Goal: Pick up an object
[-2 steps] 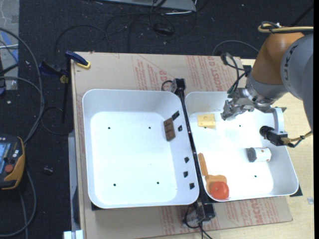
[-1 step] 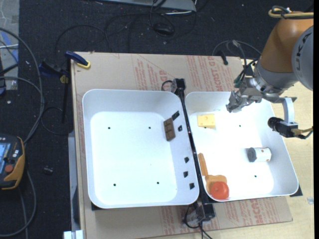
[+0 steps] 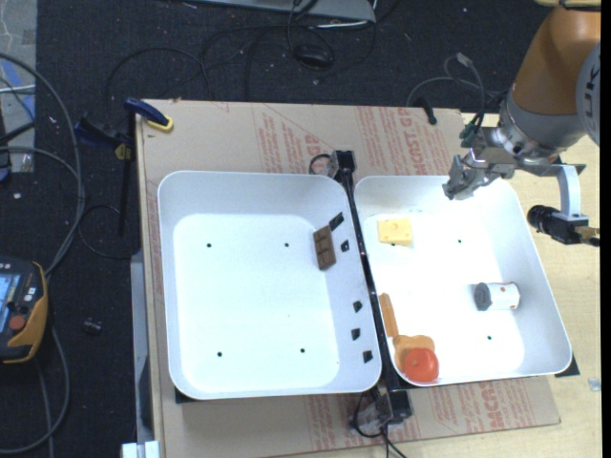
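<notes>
Above right bin's [image 3: 535, 227] far rim, hand [image 3: 462, 185].

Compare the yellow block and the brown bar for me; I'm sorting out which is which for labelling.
The yellow block is pale, squarish and lies in the right bin; the brown bar is dark, narrow and lies in the left bin. The block sits nearer the gripper than the bar does. Both lie flat close to the divide between the bins.
</notes>
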`<control>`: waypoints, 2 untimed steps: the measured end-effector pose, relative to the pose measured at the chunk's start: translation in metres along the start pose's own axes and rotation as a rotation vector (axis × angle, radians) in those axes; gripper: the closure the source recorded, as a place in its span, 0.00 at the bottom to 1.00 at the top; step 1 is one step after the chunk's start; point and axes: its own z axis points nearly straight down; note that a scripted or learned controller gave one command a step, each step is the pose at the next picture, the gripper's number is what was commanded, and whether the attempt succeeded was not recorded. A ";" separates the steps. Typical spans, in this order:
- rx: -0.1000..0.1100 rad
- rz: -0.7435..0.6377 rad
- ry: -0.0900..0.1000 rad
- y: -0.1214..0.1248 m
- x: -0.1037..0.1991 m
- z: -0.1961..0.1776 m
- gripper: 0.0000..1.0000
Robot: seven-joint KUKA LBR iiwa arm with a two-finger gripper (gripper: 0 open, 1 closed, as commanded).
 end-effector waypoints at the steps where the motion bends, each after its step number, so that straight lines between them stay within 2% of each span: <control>1: 0.001 0.000 0.000 0.001 0.000 -0.039 1.00; 2: 0.006 -0.003 0.002 -0.004 0.051 -0.020 1.00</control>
